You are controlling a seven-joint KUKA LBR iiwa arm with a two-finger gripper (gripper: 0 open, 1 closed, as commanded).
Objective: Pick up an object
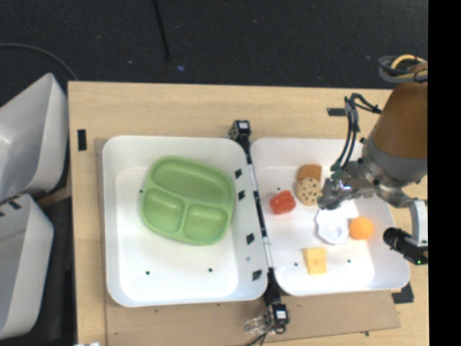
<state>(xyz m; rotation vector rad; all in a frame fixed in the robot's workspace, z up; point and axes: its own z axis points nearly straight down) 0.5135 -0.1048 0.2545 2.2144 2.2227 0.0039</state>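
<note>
The right bin (288,280) holds several small objects: a red piece (282,202), a tan cookie-like piece with dark dots (309,189), a brown-orange piece (310,171) behind it, a yellow block (315,260), an orange ball (361,228) and a white round piece (332,231). My gripper (330,197) hangs over the right bin, just right of the cookie and above the white piece. I see nothing held in it.
The left bin (122,265) holds a green divided plate (188,200). A black divider with clips (253,215) runs between the bins. The arm's orange band (403,125) looms over the right bin's far right side. White bulky shapes (29,143) stand left of the bench.
</note>
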